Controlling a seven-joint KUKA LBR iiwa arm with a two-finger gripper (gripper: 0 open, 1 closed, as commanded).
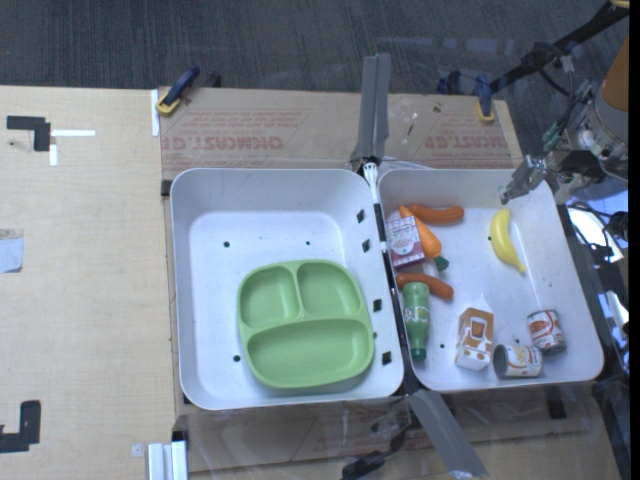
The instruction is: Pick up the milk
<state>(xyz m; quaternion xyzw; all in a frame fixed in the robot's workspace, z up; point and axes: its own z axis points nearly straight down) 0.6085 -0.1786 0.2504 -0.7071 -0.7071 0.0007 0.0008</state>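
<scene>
No part of the pick had been accomplished: the milk (475, 339), a small white and orange carton, stood untouched in the right bin (570, 258) at about five o'clock of that bin's floor. The gripper (525, 180) hung at the bin's upper right rim, around one o'clock, well apart from the carton; whether it was wide or narrow could not be told from this view, and nothing was seen held in it. Left to do, in my judgement: travel across the bin toward six o'clock, descend over the carton, close on it and lift. Obstructions were noted close by. A can (517, 360) lay on its side just beside the milk at its four o'clock, and a second can (545, 331) stood near at three o'clock; both crowd that flank. A green bottle (416, 327) lay along the bin's left wall at nine o'clock of the carton, with more room on that side. A banana (506, 241) lay between gripper and milk, roughly on the direct line. A red box (404, 241), a carrot (427, 238) and two sausages (437, 212) occupied the upper left, clear of the route. The left bin (200, 268) held a green tray (303, 323).
</scene>
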